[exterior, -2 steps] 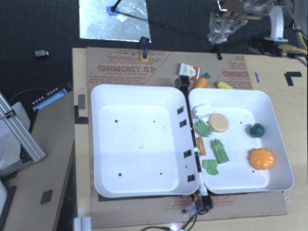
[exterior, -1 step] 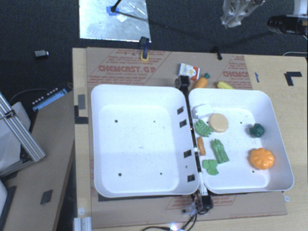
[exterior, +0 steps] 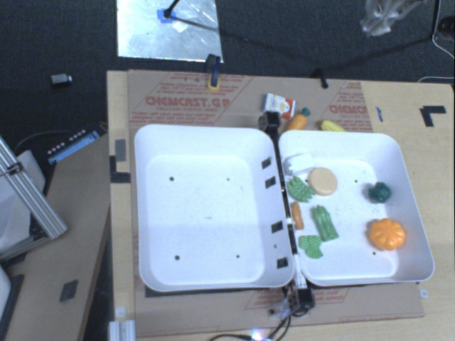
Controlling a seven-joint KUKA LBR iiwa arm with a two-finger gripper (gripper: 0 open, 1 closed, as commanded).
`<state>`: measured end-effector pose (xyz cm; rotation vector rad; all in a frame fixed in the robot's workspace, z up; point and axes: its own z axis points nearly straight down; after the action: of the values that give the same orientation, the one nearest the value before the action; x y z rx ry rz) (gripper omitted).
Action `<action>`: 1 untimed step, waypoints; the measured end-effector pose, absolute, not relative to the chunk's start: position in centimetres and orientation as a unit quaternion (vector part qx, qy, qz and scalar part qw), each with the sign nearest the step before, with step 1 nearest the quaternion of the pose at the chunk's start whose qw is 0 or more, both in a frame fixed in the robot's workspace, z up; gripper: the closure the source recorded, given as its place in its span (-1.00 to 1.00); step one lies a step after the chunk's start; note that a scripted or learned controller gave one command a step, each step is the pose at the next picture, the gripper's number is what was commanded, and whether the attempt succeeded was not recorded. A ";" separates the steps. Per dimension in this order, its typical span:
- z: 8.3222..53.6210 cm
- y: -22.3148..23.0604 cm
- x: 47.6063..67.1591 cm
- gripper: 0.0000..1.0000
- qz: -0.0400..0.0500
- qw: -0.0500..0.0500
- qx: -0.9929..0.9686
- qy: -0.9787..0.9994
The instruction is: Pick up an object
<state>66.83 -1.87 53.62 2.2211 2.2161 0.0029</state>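
Observation:
The right bin [exterior: 409, 183] holds several toy foods. An orange pumpkin [exterior: 386, 234] lies near its right wall, with a dark green broccoli piece [exterior: 379, 192] just behind it. A tan round disc [exterior: 323, 181] sits by a white piece [exterior: 298, 165] and a leafy green [exterior: 300, 189] at the bin's left side. Below them lie a small orange piece [exterior: 297, 217], a green ridged vegetable [exterior: 325, 222] and another green leaf [exterior: 311, 246]. My gripper [exterior: 384, 13] hangs high at the top right, far behind the bins, blurred and with nothing seen in it.
The left bin [exterior: 149, 190] adjoins the right one along a clipped seam. Behind the bins on the cardboard lie a carrot [exterior: 296, 122], a yellow piece [exterior: 331, 126] and a small white and red box [exterior: 279, 104]. A metal sheet [exterior: 167, 20] lies on the floor behind.

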 end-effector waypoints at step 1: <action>53.5 -8.4 66.8 1.00 0.000 0.002 0.709 0.706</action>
<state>66.79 -8.43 53.54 2.2235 2.2135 0.0012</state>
